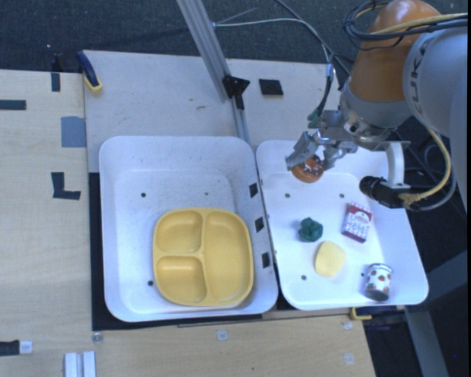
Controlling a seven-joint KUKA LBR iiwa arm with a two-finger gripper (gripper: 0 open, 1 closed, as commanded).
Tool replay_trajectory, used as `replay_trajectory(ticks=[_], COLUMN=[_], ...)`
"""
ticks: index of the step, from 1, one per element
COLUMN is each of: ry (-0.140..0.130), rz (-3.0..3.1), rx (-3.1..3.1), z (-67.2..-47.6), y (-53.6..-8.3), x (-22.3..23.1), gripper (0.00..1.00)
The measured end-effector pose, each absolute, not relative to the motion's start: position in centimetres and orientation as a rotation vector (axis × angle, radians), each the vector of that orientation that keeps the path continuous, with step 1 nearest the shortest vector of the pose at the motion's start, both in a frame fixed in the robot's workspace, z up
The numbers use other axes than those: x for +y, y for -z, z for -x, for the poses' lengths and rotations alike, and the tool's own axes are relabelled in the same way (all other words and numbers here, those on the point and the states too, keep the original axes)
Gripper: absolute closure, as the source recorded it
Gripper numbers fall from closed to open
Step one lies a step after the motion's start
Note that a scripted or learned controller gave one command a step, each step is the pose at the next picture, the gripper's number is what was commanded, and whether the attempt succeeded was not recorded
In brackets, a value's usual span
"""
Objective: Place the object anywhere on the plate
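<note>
A: You're looking down on the pale wooden surface [31, 210], and your grey arm with the orange band [392, 45] is reaching in from the right. The hand [312, 157] is hanging over the far left corner of the right shallow white bin [400, 289].

B: Is it grasping anything?

A: Yes. A small round orange-brown object [308, 169] is sitting between the metal fingers [298, 152], so you're seeing the hand clenched around it. Whether that object is touching the bin floor or riding just above it, I cannot tell.

B: And the plate?

A: The yellow plastic plate with three compartments [203, 255] is lying flat in the left shallow white bin [118, 179], towards its near side, well apart from the hand. The divide between the two bins is lying between them.

B: What else is sharing the right bin?

A: A dark green lumpy item [310, 229] is sitting near the middle, with a red and white small packet [356, 222] to its right. A pale yellow rounded piece [330, 259] is lying just nearer than the green one, and a small white and dark cylindrical thing [377, 280] is resting near the near right corner. None of these four is touching the hand.
</note>
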State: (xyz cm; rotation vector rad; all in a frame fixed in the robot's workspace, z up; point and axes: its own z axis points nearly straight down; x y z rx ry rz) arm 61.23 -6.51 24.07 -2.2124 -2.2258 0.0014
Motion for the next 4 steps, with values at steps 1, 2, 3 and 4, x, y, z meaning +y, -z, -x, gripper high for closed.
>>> replay_trajectory(ticks=[1,2,3,4], ry=[-0.003,-0.003,-0.001,-0.002], rz=[2.212,2.212,2.212,2.212], rx=[-2.225,-2.225,-2.226,-2.227], z=[-59.8,-59.2,-57.8,-57.9], y=[-22.7,-21.6,-22.3,-22.0], x=[-1.3,3.5,8.1,12.7], gripper=[1.00,1.00,1.00,1.00])
